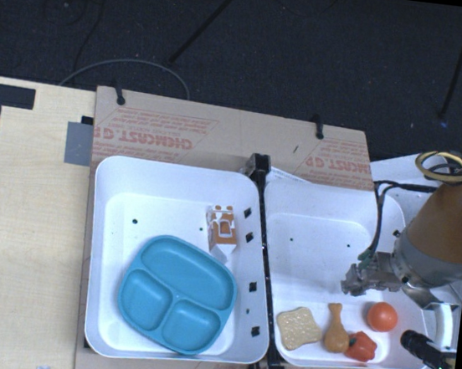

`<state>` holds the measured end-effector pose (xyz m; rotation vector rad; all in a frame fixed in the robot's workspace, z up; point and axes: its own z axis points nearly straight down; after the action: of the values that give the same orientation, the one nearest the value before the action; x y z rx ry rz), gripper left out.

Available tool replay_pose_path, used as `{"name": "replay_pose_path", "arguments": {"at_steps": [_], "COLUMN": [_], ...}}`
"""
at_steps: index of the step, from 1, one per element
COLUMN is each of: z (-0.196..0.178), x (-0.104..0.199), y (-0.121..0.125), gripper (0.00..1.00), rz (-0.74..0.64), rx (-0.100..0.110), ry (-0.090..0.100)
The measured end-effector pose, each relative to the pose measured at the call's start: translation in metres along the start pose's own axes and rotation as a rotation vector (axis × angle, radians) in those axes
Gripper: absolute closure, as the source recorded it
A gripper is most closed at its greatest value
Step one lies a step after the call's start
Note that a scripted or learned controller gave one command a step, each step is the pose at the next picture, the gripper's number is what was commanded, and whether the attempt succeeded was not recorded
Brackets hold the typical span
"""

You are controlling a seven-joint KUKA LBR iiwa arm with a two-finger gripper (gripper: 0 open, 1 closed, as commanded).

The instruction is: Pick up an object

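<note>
In the right bin (317,233) lie a slice of toast (297,327), a tan chicken drumstick (335,328), a red piece (361,347) and an orange-red ball (382,316), all along the bin's front edge. My gripper (360,280) hangs at the right side of that bin, just above and left of the ball and behind the drumstick. In the left bin (128,200) rests a blue divided plate (177,293), with a small orange and white toy (223,226) behind it near the divider.
A black divider strip (259,259) runs between the two bins. Cardboard (220,140) lies under and behind them. The arm's orange band (450,218) and cables (436,164) stand over the right bin's far right corner. A wooden bench top (15,219) spreads to the left.
</note>
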<state>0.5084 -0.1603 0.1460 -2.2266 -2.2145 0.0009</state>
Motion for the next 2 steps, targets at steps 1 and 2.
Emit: {"name": "replay_pose_path", "arguments": {"at_steps": [1,2], "z": [-0.060,-0.123], "x": [-0.001,-0.002], "y": [0.007,0.006], "gripper": [1.00,1.00], "rz": [-0.007,-0.007], "rx": [-0.002,-0.004], "ry": [-0.001,-0.001]}}
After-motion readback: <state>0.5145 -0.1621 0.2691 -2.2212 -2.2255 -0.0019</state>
